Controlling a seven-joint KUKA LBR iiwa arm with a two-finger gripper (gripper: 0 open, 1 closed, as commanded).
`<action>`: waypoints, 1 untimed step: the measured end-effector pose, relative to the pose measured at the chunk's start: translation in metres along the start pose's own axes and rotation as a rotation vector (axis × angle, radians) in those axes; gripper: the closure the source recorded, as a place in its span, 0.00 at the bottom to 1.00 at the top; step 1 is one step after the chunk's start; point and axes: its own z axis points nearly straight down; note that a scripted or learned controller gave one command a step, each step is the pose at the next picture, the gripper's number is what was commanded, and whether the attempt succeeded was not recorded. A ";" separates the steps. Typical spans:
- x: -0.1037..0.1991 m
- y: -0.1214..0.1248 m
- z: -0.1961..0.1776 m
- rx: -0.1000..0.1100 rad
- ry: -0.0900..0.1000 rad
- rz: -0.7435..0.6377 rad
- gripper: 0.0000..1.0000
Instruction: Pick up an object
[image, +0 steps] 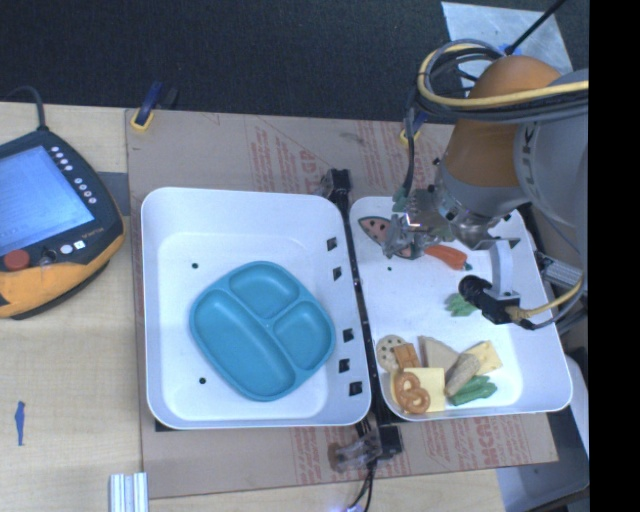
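My gripper (405, 236) hangs over the far left part of the right bin (540, 395), just beside a watermelon slice toy (373, 227) near the bin's back-left corner. An orange carrot toy (447, 256) lies right of the gripper. A dark green leafy piece (461, 304) lies mid-bin. Along the bin's near edge sits a cluster of toy foods: a lotus-root slice (387, 348), a pretzel (410, 390), a yellow cheese piece (428, 379), bread pieces (437, 351) and a green bean pod (470, 392).
The left bin (165, 215) holds a blue divided plate (262, 328). A teach pendant (50, 215) lies on the bench at far left. Black clips (340, 185) sit along the seam between the bins. Cables (515, 310) trail from the arm over the right bin.
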 end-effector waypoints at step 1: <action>0.045 -0.056 -0.038 0.006 -0.001 0.001 1.00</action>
